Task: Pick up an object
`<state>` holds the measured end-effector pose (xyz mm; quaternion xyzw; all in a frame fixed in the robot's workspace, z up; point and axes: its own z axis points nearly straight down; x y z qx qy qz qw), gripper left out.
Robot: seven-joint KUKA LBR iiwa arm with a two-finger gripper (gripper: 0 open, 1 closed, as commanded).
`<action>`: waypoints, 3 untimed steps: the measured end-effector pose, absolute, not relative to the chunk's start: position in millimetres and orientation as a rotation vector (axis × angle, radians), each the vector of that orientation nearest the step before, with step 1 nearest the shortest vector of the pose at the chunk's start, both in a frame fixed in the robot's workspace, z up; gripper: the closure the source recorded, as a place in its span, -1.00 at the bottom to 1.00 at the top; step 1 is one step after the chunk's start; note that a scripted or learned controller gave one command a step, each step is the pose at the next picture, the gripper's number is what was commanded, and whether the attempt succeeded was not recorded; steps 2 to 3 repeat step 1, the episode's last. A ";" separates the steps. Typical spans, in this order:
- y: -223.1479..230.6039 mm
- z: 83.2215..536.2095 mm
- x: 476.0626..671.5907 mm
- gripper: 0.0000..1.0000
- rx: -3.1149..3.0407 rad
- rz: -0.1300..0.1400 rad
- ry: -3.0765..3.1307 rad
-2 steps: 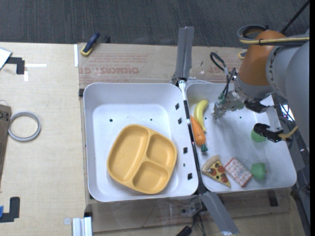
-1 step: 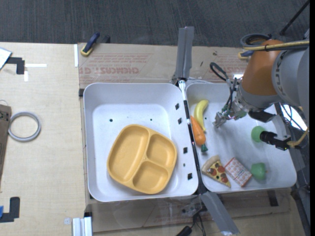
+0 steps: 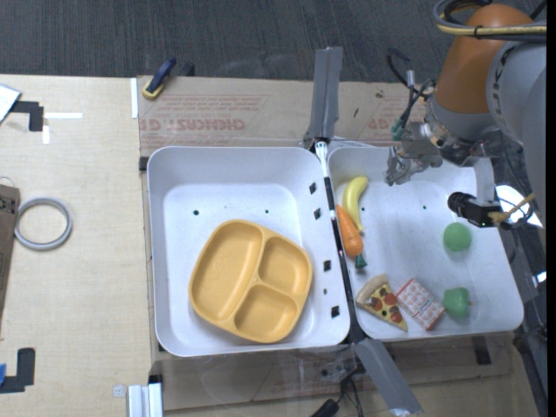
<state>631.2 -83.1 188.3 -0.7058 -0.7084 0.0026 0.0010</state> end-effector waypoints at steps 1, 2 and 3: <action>-116.5 115.1 653.4 1.00 -1.780 0.005 -2.585; -116.5 115.1 653.4 1.00 -1.780 0.005 -2.585; -116.5 115.1 653.4 1.00 -1.780 0.005 -2.585</action>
